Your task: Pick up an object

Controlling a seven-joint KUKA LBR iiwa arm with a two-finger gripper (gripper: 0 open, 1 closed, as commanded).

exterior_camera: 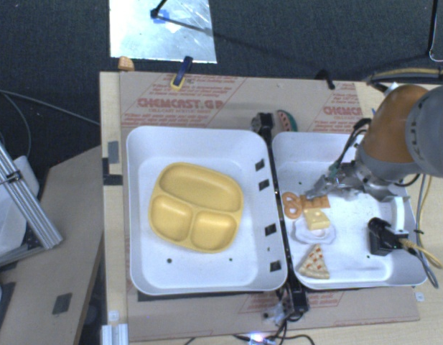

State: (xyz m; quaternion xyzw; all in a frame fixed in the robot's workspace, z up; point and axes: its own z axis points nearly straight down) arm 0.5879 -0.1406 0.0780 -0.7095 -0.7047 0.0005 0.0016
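Observation:
In the right bin (350, 149), several toy foods lie near its left wall. They are a brown pretzel (291, 205), a yellow cheese block (316, 218) resting on a white fried egg (312, 231), and a pizza slice (314, 262) toward the front. My gripper (316, 190) reaches in from the right, tilted down to the left. Its tip hovers just above and right of the pretzel, close to the cheese block. I see nothing held in it.
The left bin (146, 264) holds a yellow divided plate (196, 207). A raised divider (275, 207) with black clips separates the two bins. The arm's grey and orange body (397, 139) covers the right bin's far right side.

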